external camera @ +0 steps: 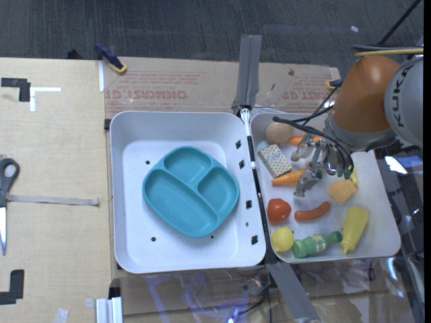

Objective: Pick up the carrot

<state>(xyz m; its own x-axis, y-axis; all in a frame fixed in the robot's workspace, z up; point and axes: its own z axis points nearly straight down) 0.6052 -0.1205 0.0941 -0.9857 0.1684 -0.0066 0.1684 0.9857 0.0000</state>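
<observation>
Pincer [311,173] poised low over the right bin [387,244], fingers seemingly spread and grasping nothing, tips just right of the carrot [289,177]. Carrot lying flat mid-bin, near the left wall, just below a speckled block [274,159], above a tomato [279,210]. Orange, slim, tapered. Probably light, stiff, smooth plastic; best pinched across the thicker middle.
</observation>
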